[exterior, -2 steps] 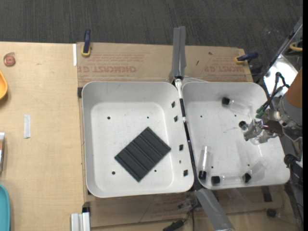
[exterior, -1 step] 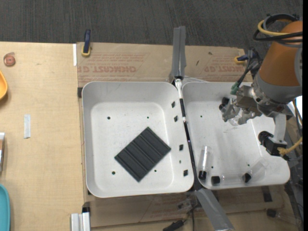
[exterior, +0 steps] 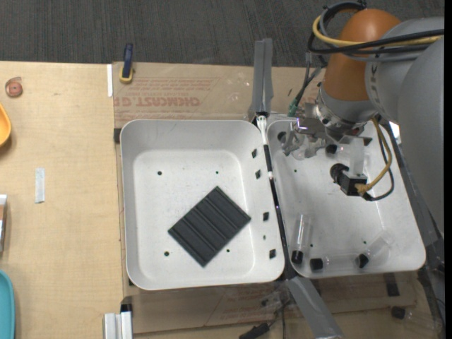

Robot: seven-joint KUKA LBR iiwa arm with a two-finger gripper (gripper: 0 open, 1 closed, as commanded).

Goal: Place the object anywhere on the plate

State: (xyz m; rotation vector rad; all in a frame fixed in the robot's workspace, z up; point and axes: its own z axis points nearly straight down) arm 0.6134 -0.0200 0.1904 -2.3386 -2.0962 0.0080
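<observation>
We read the tool [exterior: 305, 141] as low over the right bin's [exterior: 395, 249] back-left corner, grip state not discernible, presumably hunting the clear object [exterior: 301, 229], with the dark ribbed plate [exterior: 210, 225] waiting in the left bin [exterior: 138, 189].

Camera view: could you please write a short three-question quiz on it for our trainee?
1. True or false: the dark ribbed plate lies in the right bin.
2. The gripper is above: A) the left bin; B) the right bin; C) the brown cardboard behind the bins.
3. Is the plate square with its bin's walls, or turned at an angle?

Key: 1) False, it lies in the left bin. 2) B. 3) At an angle.
</observation>
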